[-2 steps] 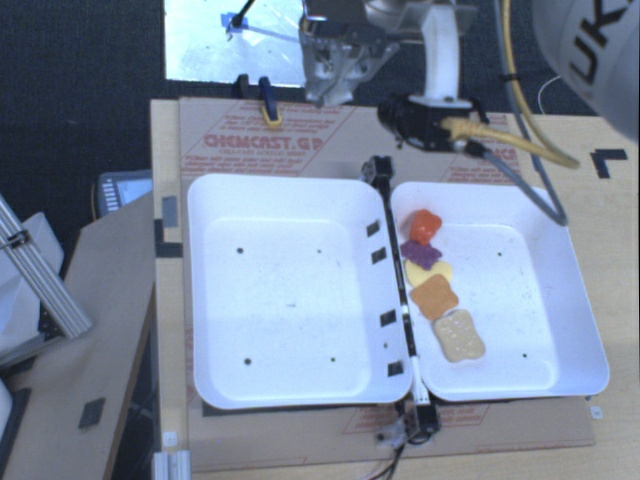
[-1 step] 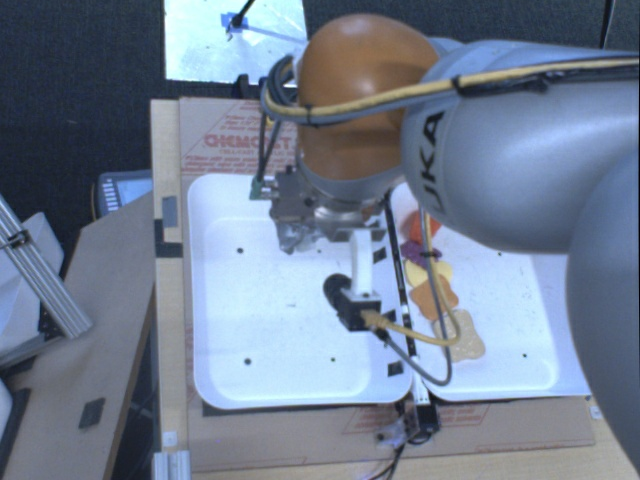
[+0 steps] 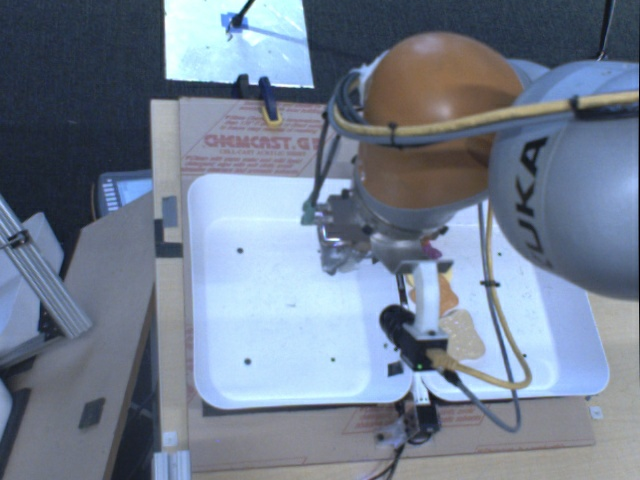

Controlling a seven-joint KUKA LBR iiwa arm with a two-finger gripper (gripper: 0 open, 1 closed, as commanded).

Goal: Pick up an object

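The grey arm with its orange band reaches in from the right and covers the divide between the two bins. My gripper (image 3: 336, 256) hangs over the right part of the left bin (image 3: 260, 298), seen from above as a metal block. A tan flat object (image 3: 464, 334) lies in the right bin (image 3: 560, 348), near its front left. Just behind it is an orange object (image 3: 449, 294), partly hidden by the robot's bracket. A small pink piece (image 3: 432, 252) peeks out under the wrist. Nothing shows between the fingers.
Both white bins rest on a cardboard sheet (image 3: 250, 143) on the bench. A yellow and black clamp (image 3: 268, 103) holds the sheet's back edge. A shiny plate (image 3: 235, 28) lies behind it. The arm hides much of the right bin.
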